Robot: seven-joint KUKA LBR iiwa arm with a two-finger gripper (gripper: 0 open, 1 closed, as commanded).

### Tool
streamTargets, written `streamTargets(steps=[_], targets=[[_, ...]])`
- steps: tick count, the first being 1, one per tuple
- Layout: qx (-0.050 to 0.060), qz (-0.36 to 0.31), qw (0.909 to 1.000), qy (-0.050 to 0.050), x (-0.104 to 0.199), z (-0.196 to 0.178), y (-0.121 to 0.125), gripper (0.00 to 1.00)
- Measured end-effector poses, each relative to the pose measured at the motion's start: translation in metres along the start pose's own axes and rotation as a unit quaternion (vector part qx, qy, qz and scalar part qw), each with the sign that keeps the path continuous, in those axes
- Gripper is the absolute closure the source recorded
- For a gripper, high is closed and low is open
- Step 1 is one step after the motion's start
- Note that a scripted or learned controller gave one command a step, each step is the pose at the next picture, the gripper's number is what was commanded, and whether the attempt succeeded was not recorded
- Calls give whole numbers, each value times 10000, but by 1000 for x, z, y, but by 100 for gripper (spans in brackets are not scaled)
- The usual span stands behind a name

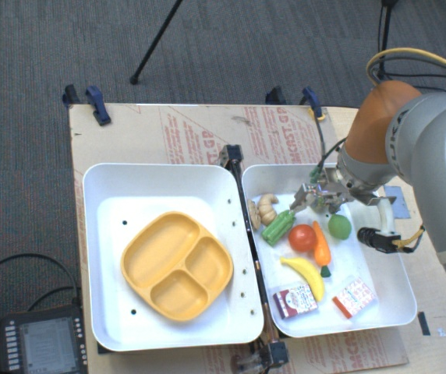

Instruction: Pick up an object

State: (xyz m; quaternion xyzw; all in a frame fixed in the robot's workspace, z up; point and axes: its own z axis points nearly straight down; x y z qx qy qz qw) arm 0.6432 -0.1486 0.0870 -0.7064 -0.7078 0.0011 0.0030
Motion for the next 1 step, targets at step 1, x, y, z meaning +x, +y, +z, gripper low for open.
streamTargets(steps=[1], targets=[[-16,-7,10000,-7,62,0,-19,0]])
